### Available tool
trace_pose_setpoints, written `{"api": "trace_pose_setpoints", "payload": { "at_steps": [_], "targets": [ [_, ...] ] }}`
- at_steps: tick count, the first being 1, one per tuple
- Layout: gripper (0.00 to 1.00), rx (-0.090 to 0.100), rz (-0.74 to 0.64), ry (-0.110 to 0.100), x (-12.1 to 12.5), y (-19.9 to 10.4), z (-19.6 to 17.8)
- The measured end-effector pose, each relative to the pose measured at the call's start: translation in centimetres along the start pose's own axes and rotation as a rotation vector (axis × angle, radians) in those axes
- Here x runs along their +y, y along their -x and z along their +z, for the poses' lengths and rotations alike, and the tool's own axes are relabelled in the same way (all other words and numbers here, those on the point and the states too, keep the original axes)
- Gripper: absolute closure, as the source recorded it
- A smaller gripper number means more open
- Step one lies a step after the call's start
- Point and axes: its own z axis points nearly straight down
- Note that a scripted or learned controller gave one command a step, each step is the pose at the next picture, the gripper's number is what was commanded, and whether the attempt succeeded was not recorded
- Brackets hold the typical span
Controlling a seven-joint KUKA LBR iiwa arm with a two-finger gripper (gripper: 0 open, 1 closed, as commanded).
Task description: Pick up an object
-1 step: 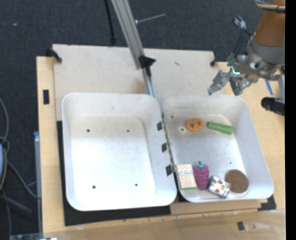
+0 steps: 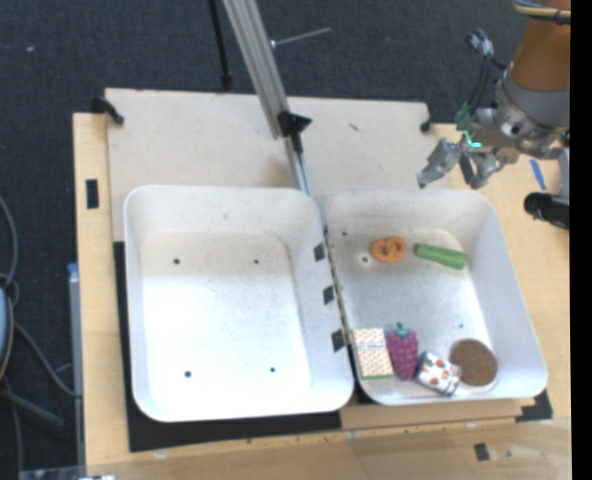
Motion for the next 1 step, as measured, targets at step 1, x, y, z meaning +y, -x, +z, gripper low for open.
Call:
{"api": "trace_pose_setpoints", "payload": {
  "at_steps": [1],
  "targets": [
    [0.0,0.001,0.005,-0.005,-0.3,0.71,6.11]
  ]
}}
